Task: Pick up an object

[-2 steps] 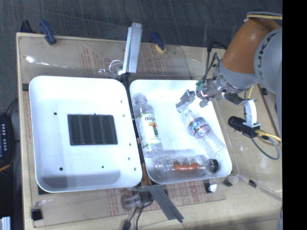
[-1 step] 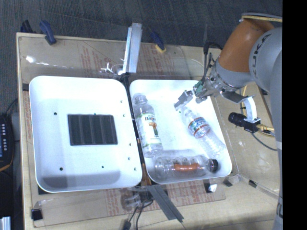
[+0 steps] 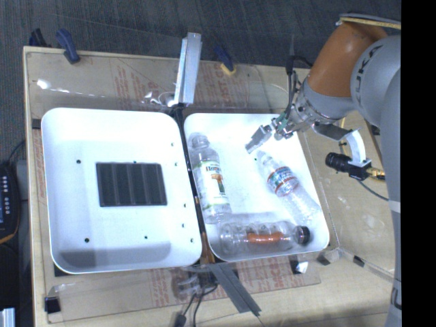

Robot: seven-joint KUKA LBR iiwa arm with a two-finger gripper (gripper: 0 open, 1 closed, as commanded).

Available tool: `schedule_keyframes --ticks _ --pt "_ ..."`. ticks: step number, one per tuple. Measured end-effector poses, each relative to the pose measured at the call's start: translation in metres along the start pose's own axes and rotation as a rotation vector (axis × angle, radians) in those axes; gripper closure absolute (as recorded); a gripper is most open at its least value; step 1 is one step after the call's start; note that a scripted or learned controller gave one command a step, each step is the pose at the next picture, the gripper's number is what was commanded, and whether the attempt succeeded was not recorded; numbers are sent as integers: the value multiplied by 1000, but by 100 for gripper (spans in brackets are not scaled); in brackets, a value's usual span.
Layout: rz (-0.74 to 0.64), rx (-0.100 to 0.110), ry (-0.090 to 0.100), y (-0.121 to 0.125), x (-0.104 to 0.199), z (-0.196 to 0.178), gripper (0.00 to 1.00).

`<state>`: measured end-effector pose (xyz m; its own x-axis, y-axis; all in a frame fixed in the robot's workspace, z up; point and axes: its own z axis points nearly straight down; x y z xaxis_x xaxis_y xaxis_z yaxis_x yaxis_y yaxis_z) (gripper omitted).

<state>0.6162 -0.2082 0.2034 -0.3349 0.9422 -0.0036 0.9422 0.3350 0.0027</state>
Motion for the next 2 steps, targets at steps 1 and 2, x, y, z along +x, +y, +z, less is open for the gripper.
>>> schedule_keyframes --ticks 1,2 --pt "-41 5 5 -13 4 10 0" --pt "-107 6 7 -27 9 -3 0"
